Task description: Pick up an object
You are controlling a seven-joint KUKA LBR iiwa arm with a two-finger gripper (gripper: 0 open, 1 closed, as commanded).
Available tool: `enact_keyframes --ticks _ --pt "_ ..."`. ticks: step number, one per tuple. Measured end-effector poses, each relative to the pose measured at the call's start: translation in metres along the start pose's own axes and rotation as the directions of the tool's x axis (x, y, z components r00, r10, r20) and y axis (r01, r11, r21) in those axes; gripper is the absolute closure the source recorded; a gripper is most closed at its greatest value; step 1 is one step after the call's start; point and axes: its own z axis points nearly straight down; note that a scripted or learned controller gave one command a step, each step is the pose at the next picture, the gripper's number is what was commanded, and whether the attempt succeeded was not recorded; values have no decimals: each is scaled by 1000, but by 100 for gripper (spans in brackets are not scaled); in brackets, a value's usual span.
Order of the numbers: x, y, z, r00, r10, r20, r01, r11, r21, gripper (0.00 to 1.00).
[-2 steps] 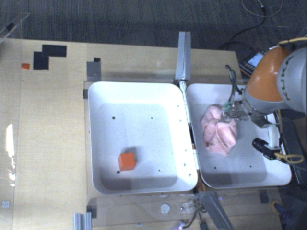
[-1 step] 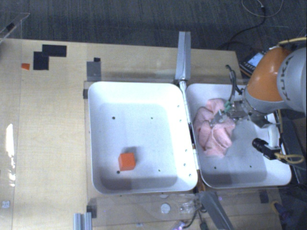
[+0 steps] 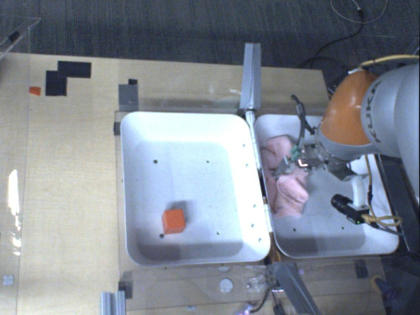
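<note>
A small orange block (image 3: 174, 221) lies in the left bin (image 3: 138, 176), near its front. A pink soft object (image 3: 286, 176) lies crumpled along the left side of the right bin (image 3: 328, 241). My gripper (image 3: 293, 163) is low in the right bin, right over the pink object's middle, reaching in from the right under the orange wrist band. Its fingertips seem to touch or press into the pink material.
A grey metal divider post (image 3: 250, 77) stands behind the gap between the two bins. A black cable fitting (image 3: 348, 209) hangs off the arm over the right bin. Black marker shapes (image 3: 65, 76) sit on the wooden bench at far left.
</note>
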Motion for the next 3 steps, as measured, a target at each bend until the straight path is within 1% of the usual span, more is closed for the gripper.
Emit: enact_keyframes --ticks 1,2,3 --pt "-19 85 4 999 44 -1 -44 999 6 0" --pt "-23 32 1 996 -85 -2 85 996 2 0" --pt "-43 -17 0 983 -182 0 182 983 0 0"
